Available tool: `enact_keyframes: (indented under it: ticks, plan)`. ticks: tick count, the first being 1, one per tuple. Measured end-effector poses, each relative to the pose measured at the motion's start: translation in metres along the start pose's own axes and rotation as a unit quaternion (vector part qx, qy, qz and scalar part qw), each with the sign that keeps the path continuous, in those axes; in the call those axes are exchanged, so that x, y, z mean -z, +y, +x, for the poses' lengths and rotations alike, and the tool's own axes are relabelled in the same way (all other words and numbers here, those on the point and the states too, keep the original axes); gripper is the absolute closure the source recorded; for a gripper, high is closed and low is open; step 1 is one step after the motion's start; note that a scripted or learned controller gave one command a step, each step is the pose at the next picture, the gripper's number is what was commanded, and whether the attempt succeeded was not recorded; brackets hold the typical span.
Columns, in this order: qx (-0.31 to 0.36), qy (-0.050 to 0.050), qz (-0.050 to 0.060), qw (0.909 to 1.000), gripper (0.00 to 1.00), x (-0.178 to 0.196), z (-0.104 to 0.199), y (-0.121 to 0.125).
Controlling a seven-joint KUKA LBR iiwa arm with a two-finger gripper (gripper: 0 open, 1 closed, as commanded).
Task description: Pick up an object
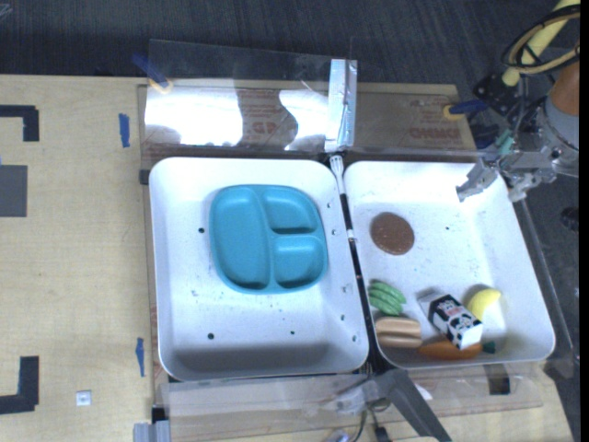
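- While both bins sit side by side, the left bin [175,274] holds a blue tray [268,238] just left of the right bin [525,274].
- Gripper [494,180] hangs over the right bin's far right corner, fingers spread, nothing between them.
- Brown disc [393,233] lies toward that bin's far left, well apart from the gripper.
- Along the near wall cluster a bun [398,331], carrot [448,347], green piece [387,296], lemon [485,302] and small carton [453,316], far from the gripper.

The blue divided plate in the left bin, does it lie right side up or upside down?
Right side up. The blue divided plate lies flat in the left bin, its three compartments facing upward.
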State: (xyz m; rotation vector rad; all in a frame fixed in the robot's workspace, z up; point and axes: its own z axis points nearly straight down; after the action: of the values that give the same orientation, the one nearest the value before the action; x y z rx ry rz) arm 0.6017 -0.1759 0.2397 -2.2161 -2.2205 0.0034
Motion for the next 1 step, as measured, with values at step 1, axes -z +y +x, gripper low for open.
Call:
enact_keyframes:
  ticks: [1]
  plan:
    - [0.121,-0.002,-0.006,0.9927,0.0,-0.1426,0.0307,0.0187]
